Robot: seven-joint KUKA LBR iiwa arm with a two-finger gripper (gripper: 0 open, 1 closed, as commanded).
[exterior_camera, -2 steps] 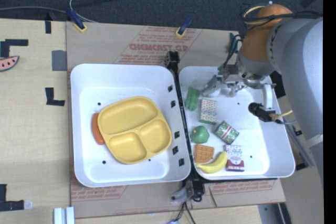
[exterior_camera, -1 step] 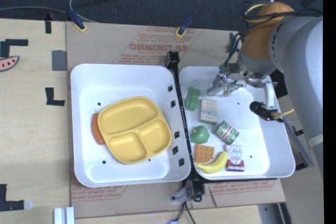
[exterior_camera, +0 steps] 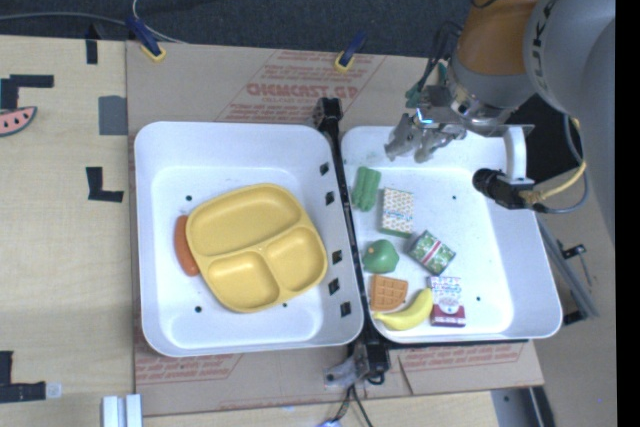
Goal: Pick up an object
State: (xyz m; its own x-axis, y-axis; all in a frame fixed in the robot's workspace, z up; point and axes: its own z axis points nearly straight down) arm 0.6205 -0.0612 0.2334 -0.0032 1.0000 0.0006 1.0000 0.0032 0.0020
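My gripper (exterior_camera: 417, 148) hangs over the back of the right bin (exterior_camera: 500, 245), fingers pointing down and slightly apart with nothing between them. Just below and left of it lies a green cylinder (exterior_camera: 366, 188). A patterned small box (exterior_camera: 397, 211) sits beside it, then a green carton (exterior_camera: 431, 252), a green pepper (exterior_camera: 380, 257), a waffle piece (exterior_camera: 388, 292), a banana (exterior_camera: 405, 314) and a red-and-white carton (exterior_camera: 447, 301) toward the front.
The left bin (exterior_camera: 160, 245) holds a yellow divided plate (exterior_camera: 255, 245) lying over an orange-red item (exterior_camera: 185, 245). A black divider (exterior_camera: 338, 205) runs between the bins. Cables and blue-yellow clamps (exterior_camera: 150, 43) lie behind on the cardboard.
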